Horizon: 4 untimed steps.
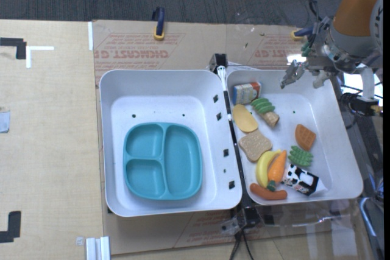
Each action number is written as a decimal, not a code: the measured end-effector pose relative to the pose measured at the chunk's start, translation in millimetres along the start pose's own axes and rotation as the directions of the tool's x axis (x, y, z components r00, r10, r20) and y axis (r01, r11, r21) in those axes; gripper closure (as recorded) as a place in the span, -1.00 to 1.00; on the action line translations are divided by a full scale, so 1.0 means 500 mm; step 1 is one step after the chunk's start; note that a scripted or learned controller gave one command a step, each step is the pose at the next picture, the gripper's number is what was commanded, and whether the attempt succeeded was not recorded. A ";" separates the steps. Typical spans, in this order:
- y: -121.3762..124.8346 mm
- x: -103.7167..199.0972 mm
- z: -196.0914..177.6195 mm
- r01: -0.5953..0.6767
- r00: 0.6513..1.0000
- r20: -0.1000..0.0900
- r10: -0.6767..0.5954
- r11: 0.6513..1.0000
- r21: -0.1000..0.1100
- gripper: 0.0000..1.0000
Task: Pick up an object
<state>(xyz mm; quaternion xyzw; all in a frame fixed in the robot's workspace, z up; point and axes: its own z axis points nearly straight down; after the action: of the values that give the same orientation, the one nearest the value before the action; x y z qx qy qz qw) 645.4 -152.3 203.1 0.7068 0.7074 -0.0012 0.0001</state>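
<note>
Two white bins (116, 94), one teal tray (163, 161), nine toy foods (272, 149), gripper (295, 73) spread, holding nothing

Your arm (359, 6) runs off the top-right corner, so you lose everything above the orange band. The gripper (297, 74) is small and dark against the right bin's rim (341, 108), too fine to read how its fingers stand. Down in the pile, the carrot (277, 165) overlaps the banana (264, 167) (part of the banana hidden).
</note>
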 end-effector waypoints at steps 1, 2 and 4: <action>-0.060 0.077 0.222 0.030 1.000 -0.001 -0.030 1.000 -0.001 -1.00; 0.029 0.096 0.220 0.135 0.991 0.001 -0.135 0.991 -0.004 -1.00; -0.048 0.084 0.222 -0.107 0.994 0.000 0.107 0.994 -0.002 -1.00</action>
<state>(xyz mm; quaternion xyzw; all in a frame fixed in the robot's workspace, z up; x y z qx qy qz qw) 621.4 -110.5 92.1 0.7437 0.6685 -0.0005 0.0010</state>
